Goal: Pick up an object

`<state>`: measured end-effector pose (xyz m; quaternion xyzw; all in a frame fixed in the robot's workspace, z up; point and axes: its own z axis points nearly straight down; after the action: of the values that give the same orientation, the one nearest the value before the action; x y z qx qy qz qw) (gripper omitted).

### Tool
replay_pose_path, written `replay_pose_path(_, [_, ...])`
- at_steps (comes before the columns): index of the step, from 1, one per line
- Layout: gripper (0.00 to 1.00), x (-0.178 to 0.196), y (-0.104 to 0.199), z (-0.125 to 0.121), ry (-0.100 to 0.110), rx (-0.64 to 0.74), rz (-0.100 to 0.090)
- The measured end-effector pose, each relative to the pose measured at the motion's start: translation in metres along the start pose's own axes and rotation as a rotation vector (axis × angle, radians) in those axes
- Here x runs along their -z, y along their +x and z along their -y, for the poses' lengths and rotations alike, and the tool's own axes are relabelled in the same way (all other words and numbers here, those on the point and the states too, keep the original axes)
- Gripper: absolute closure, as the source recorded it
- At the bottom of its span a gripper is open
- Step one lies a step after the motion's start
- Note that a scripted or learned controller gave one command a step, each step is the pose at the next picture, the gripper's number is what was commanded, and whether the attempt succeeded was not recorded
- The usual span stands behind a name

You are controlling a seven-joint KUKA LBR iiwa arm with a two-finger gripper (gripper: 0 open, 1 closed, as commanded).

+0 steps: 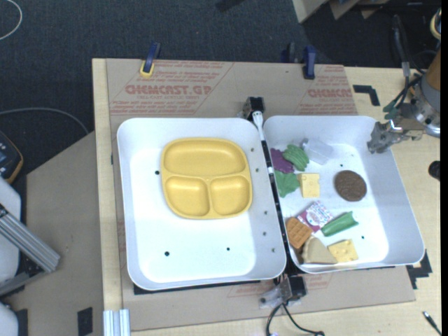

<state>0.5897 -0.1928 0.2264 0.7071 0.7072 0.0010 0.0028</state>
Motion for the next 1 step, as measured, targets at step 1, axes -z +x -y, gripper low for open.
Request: replay_pose_path(1, [1.00,0.0098,0.0498,-0.0047,0.003,0.006,-0.003])
